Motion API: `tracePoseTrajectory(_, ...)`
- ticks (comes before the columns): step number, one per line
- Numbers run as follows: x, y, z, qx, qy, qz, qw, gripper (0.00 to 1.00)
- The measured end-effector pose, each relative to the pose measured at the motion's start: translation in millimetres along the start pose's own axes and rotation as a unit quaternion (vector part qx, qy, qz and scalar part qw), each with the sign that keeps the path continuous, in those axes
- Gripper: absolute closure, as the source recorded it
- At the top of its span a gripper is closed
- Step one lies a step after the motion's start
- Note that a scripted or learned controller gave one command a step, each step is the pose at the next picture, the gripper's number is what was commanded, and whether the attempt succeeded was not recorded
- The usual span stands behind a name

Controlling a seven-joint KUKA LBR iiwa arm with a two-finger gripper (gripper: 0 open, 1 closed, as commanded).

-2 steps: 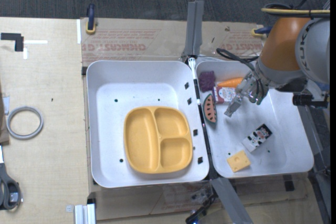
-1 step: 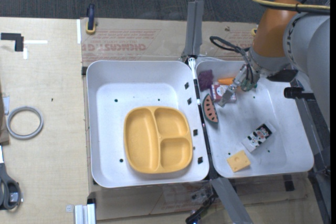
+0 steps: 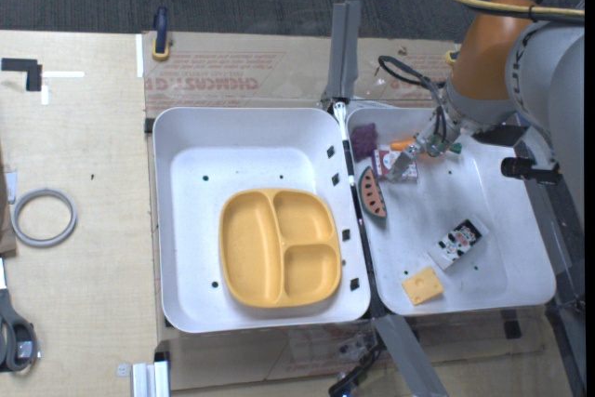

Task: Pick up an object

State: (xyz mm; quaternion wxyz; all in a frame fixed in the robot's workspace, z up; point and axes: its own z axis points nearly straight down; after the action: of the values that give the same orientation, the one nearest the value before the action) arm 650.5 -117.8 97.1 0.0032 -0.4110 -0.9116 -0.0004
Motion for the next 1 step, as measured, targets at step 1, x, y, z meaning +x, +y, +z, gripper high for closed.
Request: tracePoseTrajectory(1, 15.2, -4.6, -8.9, -0.001, -0.005, -0.037, 0.9993, 0.00)
